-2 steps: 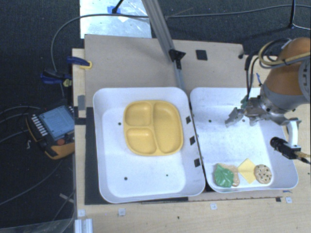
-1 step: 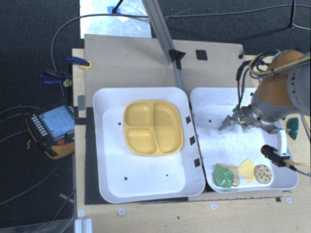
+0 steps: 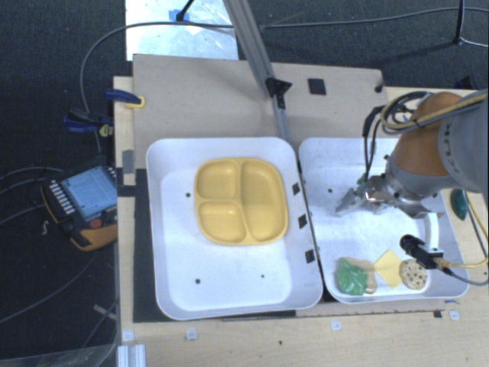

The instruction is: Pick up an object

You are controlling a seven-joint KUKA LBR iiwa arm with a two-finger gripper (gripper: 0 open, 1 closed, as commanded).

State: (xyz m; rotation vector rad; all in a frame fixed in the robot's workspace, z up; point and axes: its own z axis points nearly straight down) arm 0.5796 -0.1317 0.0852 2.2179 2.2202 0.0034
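Nothing is yet held: the pincer (image 3: 353, 202) is seen spread open, unladen, over the right bin (image 3: 321, 159); toys (image 3: 380, 274) remain at its near edge.

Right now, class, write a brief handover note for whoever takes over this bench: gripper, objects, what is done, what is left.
Gripper: low over the middle of the right white bin, nothing visibly between its fingers.
Objects: green leafy toy food, yellow cheese-like wedge and round speckled cookie lie along that bin's near edge. Yellow three-compartment plate sits in the left white bin.
Done: nothing picked.
Left: grasp and lift one object.
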